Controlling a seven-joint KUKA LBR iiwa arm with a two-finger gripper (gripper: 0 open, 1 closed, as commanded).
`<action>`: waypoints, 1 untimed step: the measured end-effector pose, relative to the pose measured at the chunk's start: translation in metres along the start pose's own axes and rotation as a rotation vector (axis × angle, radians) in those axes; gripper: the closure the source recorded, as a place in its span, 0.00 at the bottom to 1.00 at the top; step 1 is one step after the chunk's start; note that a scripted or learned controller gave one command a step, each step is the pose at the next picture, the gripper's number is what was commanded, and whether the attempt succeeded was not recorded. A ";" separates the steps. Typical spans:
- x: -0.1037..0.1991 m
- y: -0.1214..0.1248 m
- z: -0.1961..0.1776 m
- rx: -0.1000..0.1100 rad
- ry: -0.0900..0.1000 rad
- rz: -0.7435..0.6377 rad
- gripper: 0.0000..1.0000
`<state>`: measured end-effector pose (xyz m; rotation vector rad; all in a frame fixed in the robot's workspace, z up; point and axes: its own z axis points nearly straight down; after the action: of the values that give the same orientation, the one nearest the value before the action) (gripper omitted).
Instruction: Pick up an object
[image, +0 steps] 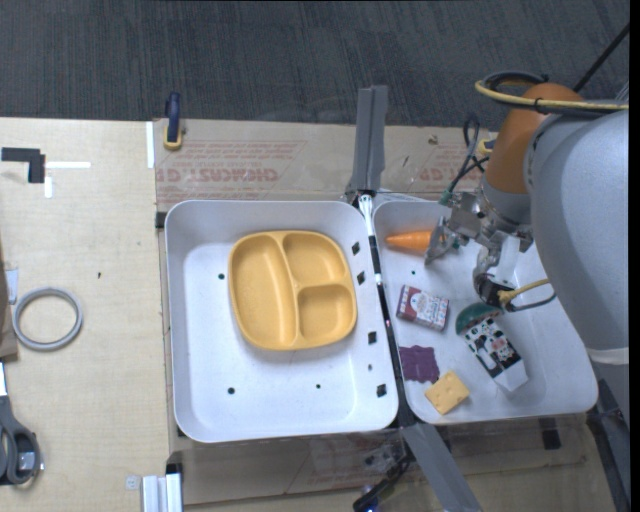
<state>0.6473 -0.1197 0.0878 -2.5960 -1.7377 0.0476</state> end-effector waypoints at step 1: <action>-0.016 -0.005 -0.010 -0.030 0.012 -0.080 0.00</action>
<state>0.6368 -0.1321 0.0985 -2.5385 -1.8510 0.0050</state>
